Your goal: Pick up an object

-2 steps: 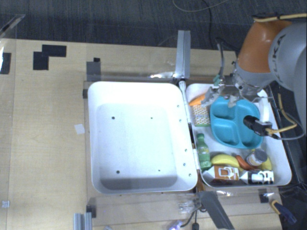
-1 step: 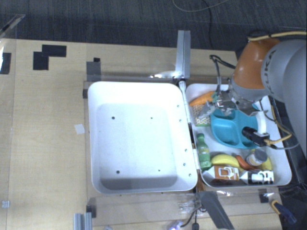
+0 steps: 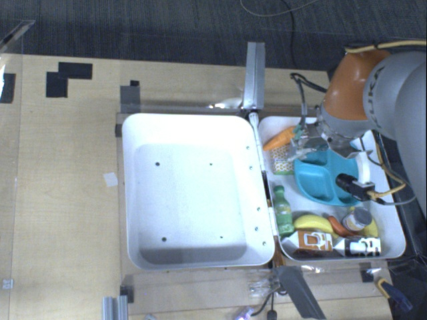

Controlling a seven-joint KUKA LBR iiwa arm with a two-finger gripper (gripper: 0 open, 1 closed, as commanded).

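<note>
One banana (image 3: 313,223), one green bottle (image 3: 282,210), two bins (image 3: 193,129)

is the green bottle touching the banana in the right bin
Touching. In the camera view the green bottle lies along the right bin's left wall, and its lower end meets the banana's left tip with no gap.

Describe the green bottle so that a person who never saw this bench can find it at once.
Look at the right bin, the one full of things. The green bottle lies along its left wall, next to the divider between the two bins, with the blue dish to its right and the banana at its lower end. It is the only green thing there.
</note>
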